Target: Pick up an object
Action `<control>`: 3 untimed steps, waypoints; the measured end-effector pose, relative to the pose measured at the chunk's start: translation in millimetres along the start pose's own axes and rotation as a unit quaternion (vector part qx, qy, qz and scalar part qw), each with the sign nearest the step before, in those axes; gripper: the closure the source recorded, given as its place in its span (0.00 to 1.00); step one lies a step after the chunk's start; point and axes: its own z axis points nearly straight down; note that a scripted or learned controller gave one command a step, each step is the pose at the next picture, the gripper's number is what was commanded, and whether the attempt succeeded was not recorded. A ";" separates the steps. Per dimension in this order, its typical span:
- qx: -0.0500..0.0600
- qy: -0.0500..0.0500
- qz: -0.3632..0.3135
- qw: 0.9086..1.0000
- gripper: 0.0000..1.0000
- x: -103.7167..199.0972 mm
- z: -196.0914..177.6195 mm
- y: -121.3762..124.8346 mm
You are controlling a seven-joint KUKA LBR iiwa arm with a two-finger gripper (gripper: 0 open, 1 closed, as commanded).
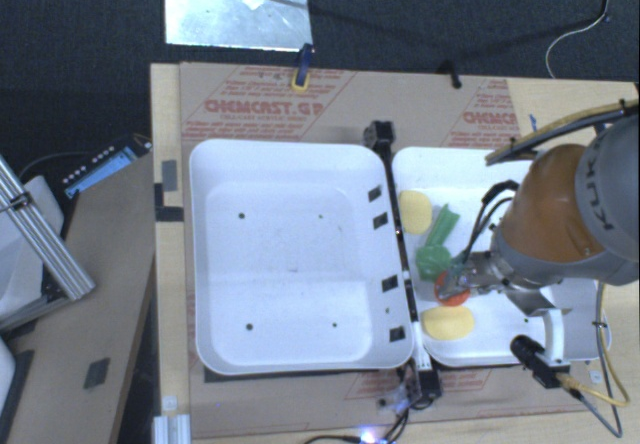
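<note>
The gripper [452, 284] is low over a red object [455, 298]; jaw opening seems hidden, so nothing is lifted yet.

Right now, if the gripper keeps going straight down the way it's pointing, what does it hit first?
Most likely the small red object right under the gripper, with the green object and a yellow piece close beside it. Depth is hard to judge from above.

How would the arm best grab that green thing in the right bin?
Probably across the narrow upper end of the green object, coming straight down. It lies flat and elongated, tilted diagonally; that end is clear, while its lower end sits crowded beside the gripper and a red object.
</note>
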 end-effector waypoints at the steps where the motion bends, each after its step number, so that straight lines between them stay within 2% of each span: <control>1: -0.003 0.001 -0.006 1.000 1.00 98.9 -92.6 25.9; 2: -0.006 -0.004 0.005 1.000 1.00 -13.1 -231.6 36.6; 3: 0.005 0.000 -0.002 1.000 1.00 17.1 -142.9 51.1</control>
